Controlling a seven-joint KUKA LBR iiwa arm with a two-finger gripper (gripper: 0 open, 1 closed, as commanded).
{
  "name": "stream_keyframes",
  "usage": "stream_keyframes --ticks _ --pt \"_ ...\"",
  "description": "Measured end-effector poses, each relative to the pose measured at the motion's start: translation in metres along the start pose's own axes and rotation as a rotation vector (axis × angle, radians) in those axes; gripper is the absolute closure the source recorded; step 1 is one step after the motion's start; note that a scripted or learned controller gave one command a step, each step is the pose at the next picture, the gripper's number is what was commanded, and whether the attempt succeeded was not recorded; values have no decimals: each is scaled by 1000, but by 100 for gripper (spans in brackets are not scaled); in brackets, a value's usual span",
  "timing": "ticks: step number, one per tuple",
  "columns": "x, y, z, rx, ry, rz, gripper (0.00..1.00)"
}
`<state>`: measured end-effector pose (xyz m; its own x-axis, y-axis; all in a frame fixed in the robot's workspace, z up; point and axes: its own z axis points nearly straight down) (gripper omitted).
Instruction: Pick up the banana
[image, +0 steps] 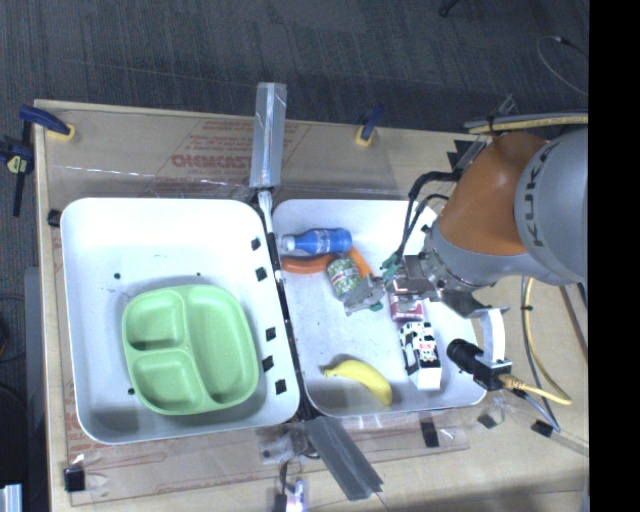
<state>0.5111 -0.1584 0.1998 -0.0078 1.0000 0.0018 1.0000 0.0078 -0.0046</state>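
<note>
Bench (150, 150) of pale wood stands on dark floor (200, 40); claw (400, 290) grip cannot be told.

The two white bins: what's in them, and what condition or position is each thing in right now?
Banana: lying flat near the right bin's front edge, untouched.
Blue bottle: lying on its side at the back.
Can: tipped over, beside the bottle.
Small box: lying flat, right of the banana.
Green tray: right side up in the left bin.
Gripper: over the right bin, apart from the banana.
</note>
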Motion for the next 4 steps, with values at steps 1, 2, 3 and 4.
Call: stream_keyframes --ticks 1,2,3,4 --pt "-14 -35 109 -1 -1 -385 0" --pt "-2 -18 71 -4 -4 -678 0" --pt "-48 -34 63 -4 -4 -647 0" --pt "10 -20 108 -1 -1 -889 0"
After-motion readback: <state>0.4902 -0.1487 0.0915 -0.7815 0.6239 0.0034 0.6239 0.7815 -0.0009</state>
